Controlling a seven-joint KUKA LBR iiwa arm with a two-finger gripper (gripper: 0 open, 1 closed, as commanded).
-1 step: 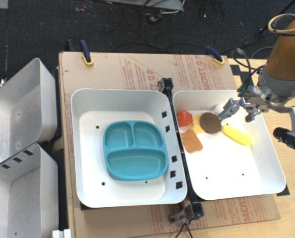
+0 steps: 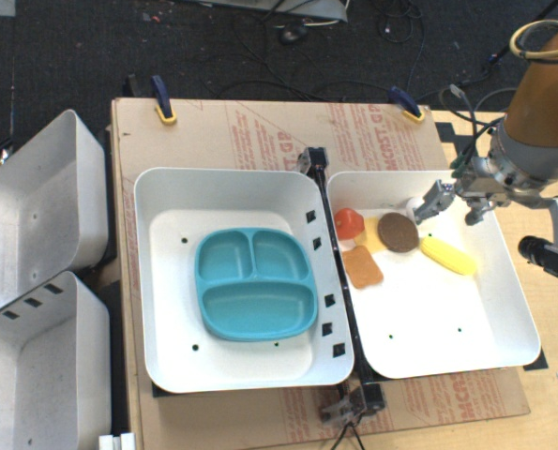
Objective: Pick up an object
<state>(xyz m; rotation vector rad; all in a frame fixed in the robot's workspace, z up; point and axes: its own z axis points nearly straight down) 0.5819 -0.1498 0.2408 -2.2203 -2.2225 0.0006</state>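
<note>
Two shallow white bins sit side by side on the bench: the left bin [image 2: 157,279] holds one teal plastic divided tray [image 2: 256,283]; the right bin [image 2: 466,340] holds four small items: one red piece [image 2: 349,221], one brown round disc [image 2: 398,232], one yellow oblong piece [image 2: 449,256], one orange-tan flat piece [image 2: 362,267].

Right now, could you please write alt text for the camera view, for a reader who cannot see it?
A grey and orange robot arm reaches in from the right, its gripper above the right white bin, which holds a brown disc, a yellow piece, a red piece and an orange piece. The left white bin holds a teal divided tray.
</note>
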